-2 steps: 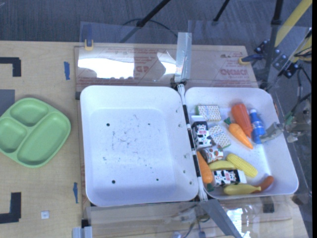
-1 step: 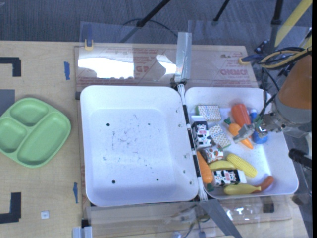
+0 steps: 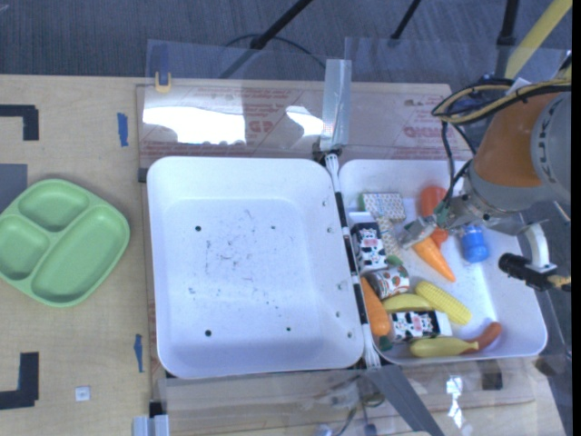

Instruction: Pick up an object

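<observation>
A yellow plastic banana (image 3: 442, 347) lies at the right white bin's (image 3: 525, 327) six o'clock edge, a yellow corn cob (image 3: 442, 302) just above. The tool (image 3: 427, 228) hangs near centre, touching an orange plastic carrot (image 3: 435, 256); its opening I cannot tell. A blue cylinder (image 3: 474, 243) sits at three o'clock.

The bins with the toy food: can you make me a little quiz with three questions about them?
1. True or false: the green plate lies inside the left bin.
2. Which bin holds the corn cob? A) left B) right
3. Fill in: the gripper hovers over an orange toy ____.

Key: 1 false, it lies on the bench beside it; 2 B, the right bin; 3 carrot.
</observation>
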### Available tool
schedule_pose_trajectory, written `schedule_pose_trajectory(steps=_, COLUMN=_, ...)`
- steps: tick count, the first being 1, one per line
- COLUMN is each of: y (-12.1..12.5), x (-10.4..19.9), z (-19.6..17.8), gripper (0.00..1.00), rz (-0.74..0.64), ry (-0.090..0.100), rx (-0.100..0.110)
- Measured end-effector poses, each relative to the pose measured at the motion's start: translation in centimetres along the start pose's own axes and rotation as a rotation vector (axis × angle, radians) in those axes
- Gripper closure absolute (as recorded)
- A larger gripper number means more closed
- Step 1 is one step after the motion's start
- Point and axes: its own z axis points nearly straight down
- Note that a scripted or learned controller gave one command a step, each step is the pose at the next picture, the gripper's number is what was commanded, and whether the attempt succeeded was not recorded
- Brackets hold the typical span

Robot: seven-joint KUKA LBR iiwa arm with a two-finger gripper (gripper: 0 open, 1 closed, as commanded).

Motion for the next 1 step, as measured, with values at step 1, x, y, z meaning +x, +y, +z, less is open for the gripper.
schedule_pose_trajectory(steps=1, y=0.01, x=0.02, z=-0.91, gripper=1.0, rz=0.0, ry=0.0, rx=-0.001)
